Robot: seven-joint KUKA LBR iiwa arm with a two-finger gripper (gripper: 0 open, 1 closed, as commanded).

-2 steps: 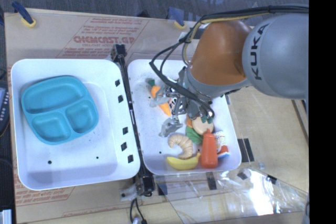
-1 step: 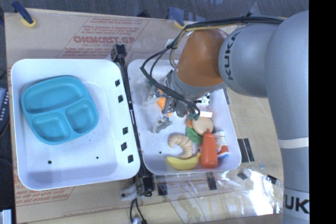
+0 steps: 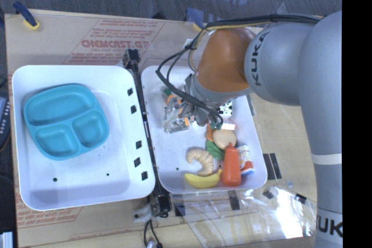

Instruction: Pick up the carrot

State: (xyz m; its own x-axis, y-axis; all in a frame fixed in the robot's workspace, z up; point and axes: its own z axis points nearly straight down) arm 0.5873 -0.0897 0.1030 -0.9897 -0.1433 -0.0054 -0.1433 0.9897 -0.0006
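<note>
Reaching down into the right bin (image 3: 256, 142), the gripper (image 3: 181, 113) hangs low over the upper part of the white floor, under the orange wrist band (image 3: 224, 61); whether it is wide or narrow I cannot tell, because cables and the wrist cover it. What I judge to be the carrot (image 3: 231, 166) lies well apart from it, toward the bin's near right corner. Its long axis runs almost straight up and down in the view. It looks like a short, thick orange-red piece, touching the banana (image 3: 202, 180) below and the green toy (image 3: 215, 149) above, with the croissant (image 3: 201, 158) just beside it. The blue tray (image 3: 65, 120) sits in the left bin (image 3: 35, 183).
</note>
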